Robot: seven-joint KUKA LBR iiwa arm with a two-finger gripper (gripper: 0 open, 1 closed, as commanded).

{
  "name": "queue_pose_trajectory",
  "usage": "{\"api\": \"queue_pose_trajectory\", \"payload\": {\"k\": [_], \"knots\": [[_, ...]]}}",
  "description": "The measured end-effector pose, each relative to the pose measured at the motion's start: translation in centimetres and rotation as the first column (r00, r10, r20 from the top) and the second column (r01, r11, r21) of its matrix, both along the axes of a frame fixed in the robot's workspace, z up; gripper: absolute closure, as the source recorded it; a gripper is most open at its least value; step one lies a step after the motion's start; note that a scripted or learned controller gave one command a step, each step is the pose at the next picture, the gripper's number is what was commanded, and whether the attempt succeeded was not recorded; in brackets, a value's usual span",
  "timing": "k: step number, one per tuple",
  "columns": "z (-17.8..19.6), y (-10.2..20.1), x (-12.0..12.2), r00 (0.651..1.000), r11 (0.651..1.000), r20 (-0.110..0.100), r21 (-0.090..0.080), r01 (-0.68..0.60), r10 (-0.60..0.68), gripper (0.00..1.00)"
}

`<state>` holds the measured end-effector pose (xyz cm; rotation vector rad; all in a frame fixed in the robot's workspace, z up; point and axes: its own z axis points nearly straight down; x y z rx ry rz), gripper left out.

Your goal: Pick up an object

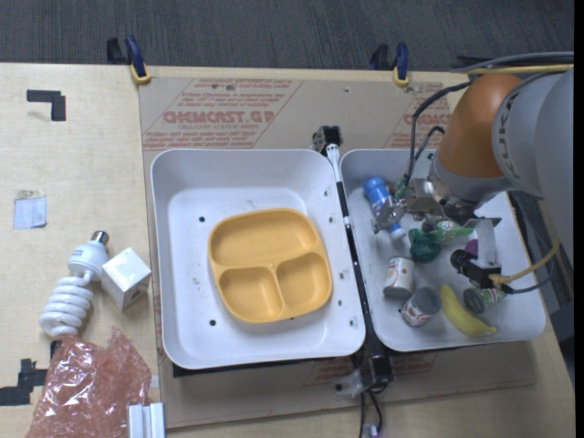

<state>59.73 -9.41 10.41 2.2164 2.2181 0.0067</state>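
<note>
A crumpled pink plastic bag (87, 386) lies nearest the camera, on the desk (68, 172) at about seven o'clock. The task's candidates sit in the right bin (525, 322): a blue-capped bottle (379, 194) at its ten o'clock, a green toy (426, 243) near the centre, two small cans (409, 292) toward six o'clock and a banana (464, 312) at five o'clock. The pincer (398, 210) hangs just beside the bottle, but I cannot tell how it stands. The bottle looks like the likeliest target; a good grasp would centre on its body, descend straight, and stay clear of the toy. The left bin (173, 245) holds a yellow divided tray (269, 265); a bulb (73, 286) lies at nine o'clock.
</note>
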Motion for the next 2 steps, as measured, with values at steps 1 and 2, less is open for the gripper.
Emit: {"api": "queue_pose_trajectory", "payload": {"k": [1, 2], "knots": [[-1.1, -0.3, -4.8, 1.000, 1.000, -0.006, 0.001, 0.002, -0.002, 0.00], [-1.2, -0.7, -9.8, 1.000, 1.000, -0.007, 0.001, 0.002, -0.002, 0.00]]}}
